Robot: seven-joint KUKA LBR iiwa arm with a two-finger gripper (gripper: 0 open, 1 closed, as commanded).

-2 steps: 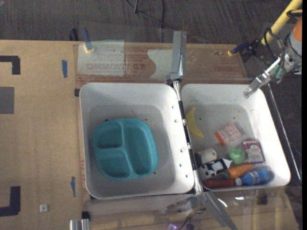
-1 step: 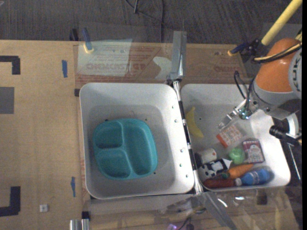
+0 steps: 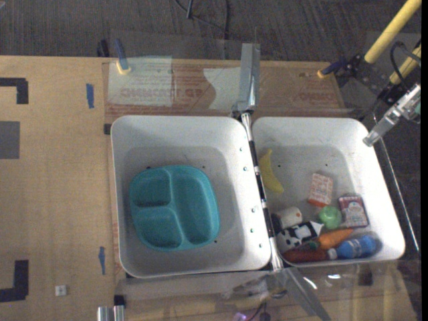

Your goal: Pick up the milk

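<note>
Milk (image 3: 299, 235) lies half-hidden among clutter; claw (image 3: 372, 139) too small to read.

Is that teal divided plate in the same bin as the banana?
No, the teal divided plate lies in the left bin, while the banana lies in the right bin among the other items.

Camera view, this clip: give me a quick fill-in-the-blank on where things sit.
1. The teal divided plate lies in the ____ bin.
2. The cow-patterned milk carton lies in the ____ bin.
3. The banana lies near that bin's ____ wall.
4. The gripper is over that bin's ____ rim.

Missing words: left; right; left; right
</note>
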